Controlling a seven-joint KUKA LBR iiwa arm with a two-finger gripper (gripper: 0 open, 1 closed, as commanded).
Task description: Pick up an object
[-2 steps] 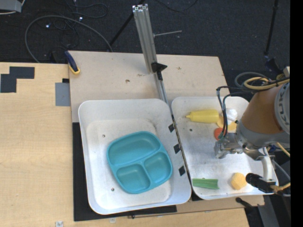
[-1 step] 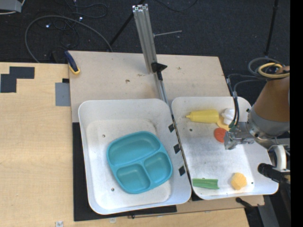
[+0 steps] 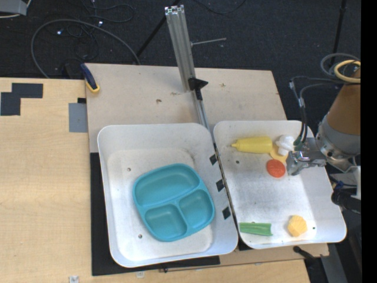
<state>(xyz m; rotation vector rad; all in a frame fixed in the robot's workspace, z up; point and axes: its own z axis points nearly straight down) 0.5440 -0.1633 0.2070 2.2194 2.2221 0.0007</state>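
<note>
Camera view: Two white bins are set side by side on a bench [image 3: 235,93]. The left bin [image 3: 118,158] holds a teal tray [image 3: 172,201] with three compartments, lying at a slant near the bin's centre. The right bin [image 3: 259,199] holds the loose objects. A yellow bottle [image 3: 254,145] lies on its side near the far wall, with its narrow tip pointed toward the left bin. A small white piece [image 3: 285,141] is seen just beside the bottle's right end. A red ball [image 3: 275,168] rests in front of the bottle, close to it. A green block [image 3: 255,229] lies flat near the front wall, and a yellow lump [image 3: 297,225] sits to its right, apart from it.

The arm [image 3: 344,119] enters over the right wall of the right bin. The gripper [image 3: 296,159] is positioned low inside the bin at its right side, just to the right of the ball and of the bottle's wide end. Contact with either object cannot be confirmed. The opening of the claw cannot be told, as its metal parts are small and blurred. No object is seen held in it.

A metal post [image 3: 180,46] stands behind the bins, between them. A blue and yellow tool [image 3: 90,79] lies at the bench's far left corner.
</note>
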